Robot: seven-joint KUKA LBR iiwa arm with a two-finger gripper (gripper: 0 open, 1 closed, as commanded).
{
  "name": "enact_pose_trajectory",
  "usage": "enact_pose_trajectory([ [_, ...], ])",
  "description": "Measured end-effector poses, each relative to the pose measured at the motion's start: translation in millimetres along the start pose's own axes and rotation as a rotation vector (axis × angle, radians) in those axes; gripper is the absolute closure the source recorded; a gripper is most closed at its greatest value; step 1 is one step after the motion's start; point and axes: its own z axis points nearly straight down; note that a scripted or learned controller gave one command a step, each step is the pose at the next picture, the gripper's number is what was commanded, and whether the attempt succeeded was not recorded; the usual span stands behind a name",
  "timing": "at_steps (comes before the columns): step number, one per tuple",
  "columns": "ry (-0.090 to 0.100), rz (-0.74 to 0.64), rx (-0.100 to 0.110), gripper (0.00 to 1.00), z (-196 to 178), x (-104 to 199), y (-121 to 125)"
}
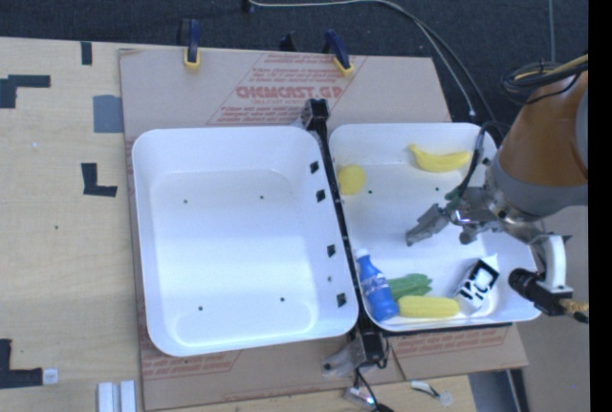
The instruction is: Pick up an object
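My gripper (427, 226) hangs over the middle of the right bin (402, 200), reaching in from the right; no object shows in it. Around it lie a yellow banana (440, 158) at the bin's back right and a round yellow fruit (351, 179) at its back left by the divider. Along the front lie a blue bottle (375, 287), a green piece (410, 284) and a long yellow piece (428, 307). A black-and-white box (477, 284) sits at the front right, just below the wrist.
The left bin (153, 209) stands beside the right one, joined at a black divider (330, 219). Both rest on a cardboard sheet (277, 90) held by two clamps at its back edge. Cables run across the dark floor behind.
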Motion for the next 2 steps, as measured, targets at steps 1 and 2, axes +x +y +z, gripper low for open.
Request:
enact_pose_trajectory([
  [1,0.001,0.001,0.005,0.0,57.1,-8.7,-3.6],
  [2,0.0,0.0,0.001,0.0,105.7,-8.4,-3.9],
])
